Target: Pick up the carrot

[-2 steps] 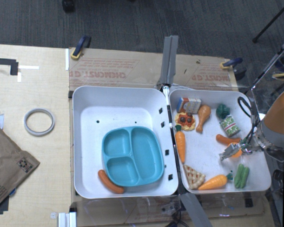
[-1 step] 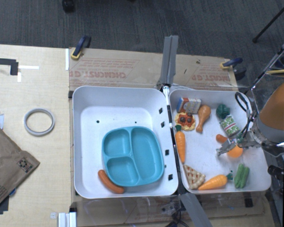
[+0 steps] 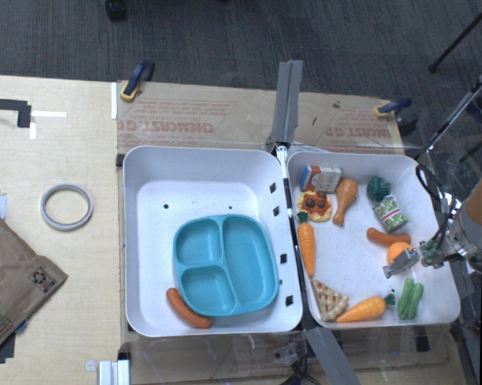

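Observation:
Two carrots lie in the right bin (image 3: 360, 163). One carrot (image 3: 305, 247) rests along the bin's left wall, its green top pointing to the back. The other carrot (image 3: 362, 310) lies near the front wall, its green top to the right. My gripper (image 3: 404, 264) reaches in from the right and hovers low beside an orange fruit (image 3: 397, 252). It is a short way above and to the right of the front carrot and holds nothing that I can see.
The right bin also holds a waffle (image 3: 328, 298), green pods (image 3: 409, 299), a sausage (image 3: 384, 237), a can (image 3: 389, 214), broccoli (image 3: 377, 187), a drumstick (image 3: 345, 199), a pizza slice (image 3: 315, 204) and a small box (image 3: 324, 179). The left bin holds a blue divided plate (image 3: 223, 264) and a sausage (image 3: 188, 308).

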Tool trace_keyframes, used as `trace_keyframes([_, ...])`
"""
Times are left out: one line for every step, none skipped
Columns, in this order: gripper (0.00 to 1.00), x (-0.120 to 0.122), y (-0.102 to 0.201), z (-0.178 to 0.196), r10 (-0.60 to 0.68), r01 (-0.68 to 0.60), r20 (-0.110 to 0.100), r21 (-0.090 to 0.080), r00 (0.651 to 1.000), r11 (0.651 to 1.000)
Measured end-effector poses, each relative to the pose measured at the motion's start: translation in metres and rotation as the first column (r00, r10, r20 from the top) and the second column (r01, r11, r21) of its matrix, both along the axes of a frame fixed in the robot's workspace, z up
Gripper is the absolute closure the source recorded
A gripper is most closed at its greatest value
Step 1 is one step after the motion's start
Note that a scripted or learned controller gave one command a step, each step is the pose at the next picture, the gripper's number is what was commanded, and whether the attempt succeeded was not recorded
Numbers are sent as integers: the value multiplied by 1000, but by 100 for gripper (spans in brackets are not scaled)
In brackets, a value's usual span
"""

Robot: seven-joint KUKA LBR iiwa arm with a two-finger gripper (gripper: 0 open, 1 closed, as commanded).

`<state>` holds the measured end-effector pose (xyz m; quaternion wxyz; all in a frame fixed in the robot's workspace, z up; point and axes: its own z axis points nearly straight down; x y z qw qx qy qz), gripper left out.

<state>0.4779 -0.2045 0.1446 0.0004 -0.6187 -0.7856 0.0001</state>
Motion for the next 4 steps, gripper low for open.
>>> trace_keyframes([0, 78, -2, -53, -172, 172, 1, -1, 985, 985])
trace_keyframes([0, 98, 19, 52, -389, 389, 0, -2, 921, 921])
trace_keyframes([0, 48, -2, -10, -292, 292, -2, -1, 957, 957])
trace_keyframes([0, 53, -1, -54, -425, 425, -7, 6, 905, 905])
